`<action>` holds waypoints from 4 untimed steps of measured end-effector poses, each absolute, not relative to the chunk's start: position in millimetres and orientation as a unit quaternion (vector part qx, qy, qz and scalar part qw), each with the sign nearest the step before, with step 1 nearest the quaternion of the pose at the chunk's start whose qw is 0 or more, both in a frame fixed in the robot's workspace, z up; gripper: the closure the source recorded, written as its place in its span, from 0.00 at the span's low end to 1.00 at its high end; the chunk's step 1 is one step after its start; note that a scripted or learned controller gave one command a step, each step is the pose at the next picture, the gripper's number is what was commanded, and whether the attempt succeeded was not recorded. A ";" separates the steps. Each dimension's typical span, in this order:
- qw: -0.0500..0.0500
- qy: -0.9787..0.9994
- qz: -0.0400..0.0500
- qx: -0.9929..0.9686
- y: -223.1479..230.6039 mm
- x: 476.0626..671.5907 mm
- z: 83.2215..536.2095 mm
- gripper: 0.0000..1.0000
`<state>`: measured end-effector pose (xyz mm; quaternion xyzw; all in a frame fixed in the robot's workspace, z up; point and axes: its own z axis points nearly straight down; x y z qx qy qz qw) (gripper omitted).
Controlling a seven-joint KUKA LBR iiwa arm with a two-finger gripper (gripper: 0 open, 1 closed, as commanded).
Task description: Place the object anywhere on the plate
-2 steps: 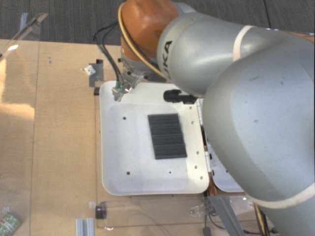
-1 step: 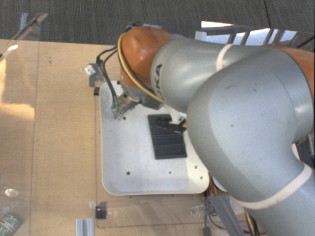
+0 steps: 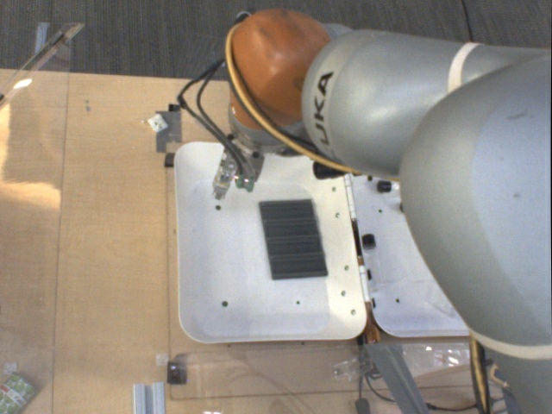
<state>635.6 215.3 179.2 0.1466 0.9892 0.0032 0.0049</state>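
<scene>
- a small green object [image 3: 245, 182] sits at the tip of the claw [image 3: 231, 179], against its right finger; whether the fingers really pinch it cannot be told from this angle.
- how wide the claw is set cannot be told either.
- the claw hangs over the upper left part of the left white bin [image 3: 203, 309], close to its top edge.
- the plate [image 3: 293, 239], a dark ribbed rectangle, lies flat in the same bin, below and to the right of the claw, apart from it.
- above the claw, the orange band [image 3: 274, 59] and the big grey arm [image 3: 431, 119] stretch away to the right.
- the arm covers much of the right white bin [image 3: 405, 309].
- both bins rest on a pale wooden bench [image 3: 86, 231], left of the claw.
</scene>
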 end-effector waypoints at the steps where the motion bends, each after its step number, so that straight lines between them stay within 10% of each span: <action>1: 0.002 0.904 0.002 0.428 235.5 648.5 170.5 1.00; 2: 0.003 0.865 0.005 0.502 215.0 605.0 91.8 1.00; 3: 0.004 0.969 0.003 0.246 224.7 669.9 155.3 1.00; 4: 0.004 0.994 0.002 -0.108 204.1 625.7 109.9 1.00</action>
